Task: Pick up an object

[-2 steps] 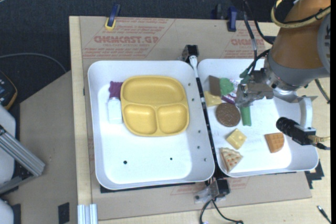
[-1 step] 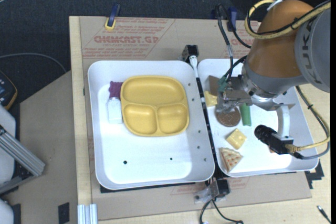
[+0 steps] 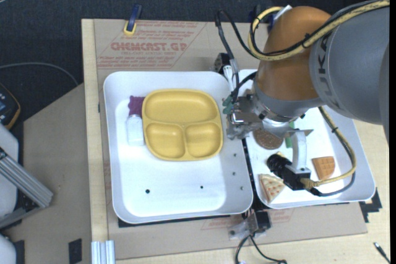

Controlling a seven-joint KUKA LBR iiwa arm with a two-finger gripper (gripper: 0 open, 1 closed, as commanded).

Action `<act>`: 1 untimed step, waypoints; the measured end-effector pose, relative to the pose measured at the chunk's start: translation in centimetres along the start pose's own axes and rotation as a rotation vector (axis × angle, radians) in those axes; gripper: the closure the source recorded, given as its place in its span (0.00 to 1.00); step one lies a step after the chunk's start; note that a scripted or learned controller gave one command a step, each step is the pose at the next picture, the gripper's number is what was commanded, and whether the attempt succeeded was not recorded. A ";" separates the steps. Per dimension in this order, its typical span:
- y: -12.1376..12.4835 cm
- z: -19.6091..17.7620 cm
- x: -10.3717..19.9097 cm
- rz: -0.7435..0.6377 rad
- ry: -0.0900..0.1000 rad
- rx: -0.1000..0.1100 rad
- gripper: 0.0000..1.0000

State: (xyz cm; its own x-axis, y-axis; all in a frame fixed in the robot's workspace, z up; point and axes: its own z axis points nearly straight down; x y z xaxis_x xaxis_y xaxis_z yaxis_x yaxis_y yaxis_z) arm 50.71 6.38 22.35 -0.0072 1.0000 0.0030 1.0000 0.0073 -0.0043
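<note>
My gripper hangs over the near-left part of the right bin, mostly hidden under the grey wrist and orange band. Right beneath it lies a round brown cookie-like disc, partly covered. A tan triangular wedge rests near that bin's front edge, and an orange waffle-like square lies to its right. In the left bin sit a yellow divided plate, a purple item and a small white bottle along the plate's left side.
The wall between the two bins runs just left of the gripper. Cables trail behind the bins over a cardboard sheet. The front half of the left bin is bare white floor.
</note>
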 end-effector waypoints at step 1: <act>-0.6 0.9 -0.3 0.007 -0.002 0.000 1.00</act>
State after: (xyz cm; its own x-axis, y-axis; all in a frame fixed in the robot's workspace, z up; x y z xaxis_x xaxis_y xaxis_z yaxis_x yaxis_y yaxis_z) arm 50.14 6.10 21.43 0.0001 1.0000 0.0006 1.0000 -0.0001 -0.0044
